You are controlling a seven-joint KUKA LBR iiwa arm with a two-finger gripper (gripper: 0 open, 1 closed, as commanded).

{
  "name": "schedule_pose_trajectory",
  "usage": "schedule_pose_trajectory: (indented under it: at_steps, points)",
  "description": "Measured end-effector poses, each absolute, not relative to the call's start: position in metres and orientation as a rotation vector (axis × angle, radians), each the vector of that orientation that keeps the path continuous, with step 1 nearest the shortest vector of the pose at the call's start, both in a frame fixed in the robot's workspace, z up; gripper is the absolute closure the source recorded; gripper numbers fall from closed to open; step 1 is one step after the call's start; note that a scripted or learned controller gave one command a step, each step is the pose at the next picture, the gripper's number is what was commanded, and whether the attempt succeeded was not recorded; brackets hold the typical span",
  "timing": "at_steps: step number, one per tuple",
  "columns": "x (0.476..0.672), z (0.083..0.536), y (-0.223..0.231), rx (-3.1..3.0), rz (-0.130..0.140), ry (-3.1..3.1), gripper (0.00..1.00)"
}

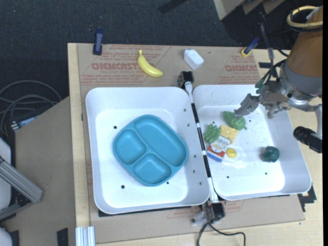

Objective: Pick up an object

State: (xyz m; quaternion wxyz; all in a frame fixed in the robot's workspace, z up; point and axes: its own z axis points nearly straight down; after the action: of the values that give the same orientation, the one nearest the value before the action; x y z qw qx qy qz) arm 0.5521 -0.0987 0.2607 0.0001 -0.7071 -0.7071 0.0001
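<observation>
Grey arm (302,60), wrist low, leftward

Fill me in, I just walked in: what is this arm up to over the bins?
The gripper hangs low over the right bin, by a green toy. Whether it grips anything is unclear. More small items lie nearby, including a dark green piece. The left bin holds a blue divided tray.

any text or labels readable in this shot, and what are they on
"CHEMCAST": red print on the brown board under the bins, at its upper left by the banana; blurred, so the spelling is my best reading.
The same red print repeats at the board's upper right, too blurred to read for sure.
Smaller red lines beside both prints: too small to read.
Packet in the right bin: red and blue print, unreadable.
</observation>
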Motion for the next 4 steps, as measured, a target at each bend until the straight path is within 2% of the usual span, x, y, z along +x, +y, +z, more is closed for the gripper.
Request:
schedule_pose_trajectory:
  at_steps: [1,2,3,4]
  points:
    - [0.566,0.167,-0.121,-2.22,0.004,-2.218,0.0]
    - [0.583,0.088,-0.112,-2.226,-0.006,-2.224,0.0]
    - [0.585,0.1,-0.112,-2.232,-0.013,-2.229,1.0]
    - [0.584,0.098,-0.111,-2.23,-0.01,-2.227,0.0]
